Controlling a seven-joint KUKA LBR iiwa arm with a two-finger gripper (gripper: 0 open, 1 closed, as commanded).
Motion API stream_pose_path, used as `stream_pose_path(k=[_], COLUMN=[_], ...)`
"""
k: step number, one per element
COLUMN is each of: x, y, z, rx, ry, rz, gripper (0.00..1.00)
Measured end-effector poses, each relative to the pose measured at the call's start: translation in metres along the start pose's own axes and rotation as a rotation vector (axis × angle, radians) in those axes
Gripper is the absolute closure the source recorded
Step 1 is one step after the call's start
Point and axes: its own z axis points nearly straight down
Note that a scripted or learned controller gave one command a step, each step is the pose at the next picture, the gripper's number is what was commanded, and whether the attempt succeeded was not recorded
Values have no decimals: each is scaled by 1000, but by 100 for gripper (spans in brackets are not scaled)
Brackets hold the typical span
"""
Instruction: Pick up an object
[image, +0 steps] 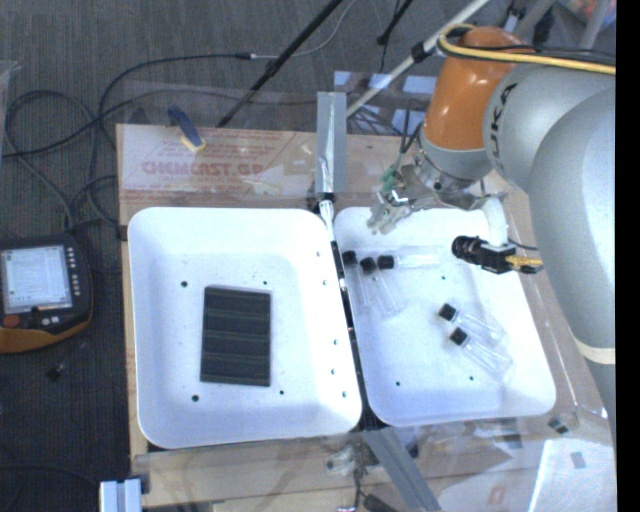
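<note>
Camera view looks down on a desk (230, 165) with two white bins side by side. The left bin (160, 240) has one flat black block (237, 335) lying in its middle. The block has lines across it.

The right bin (520, 390) has small clear tubes (410, 261) with black caps. Three caps (367, 265) sit close together near the top left corner of this bin. A pair (478, 340) of tubes lies side by side, more to the right and lower down.

The hand (388, 208) hangs over the top left corner of the right bin, near the three caps. I cannot tell if the hand is open or closed. The grey arm (560, 120) comes in from the right.
</note>
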Motion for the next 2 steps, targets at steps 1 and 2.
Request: stream_pose_path(k=[1, 2], x=[0, -52], y=[0, -12], z=[0, 92], rx=[1, 0], ry=[-1, 0], rz=[1, 14], gripper=[0, 0])
